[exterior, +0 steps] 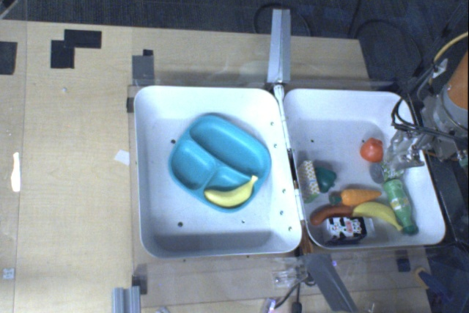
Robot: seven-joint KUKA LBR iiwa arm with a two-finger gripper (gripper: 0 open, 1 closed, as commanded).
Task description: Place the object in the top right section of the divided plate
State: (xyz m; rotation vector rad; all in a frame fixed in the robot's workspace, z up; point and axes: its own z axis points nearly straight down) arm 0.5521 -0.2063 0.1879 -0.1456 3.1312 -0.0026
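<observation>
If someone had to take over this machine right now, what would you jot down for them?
Claw: over the right bin, near its right wall, above the green bottle; I cannot tell whether it grips anything.
Blue plate: in the left bin.
A banana lies on the plate's lower right edge, not clearly in the top right section.
The right bin also contains a second banana, a carrot, a tomato and other toys.
Done: no object visibly in the top right section.
Left: pick one and place it there.
</observation>
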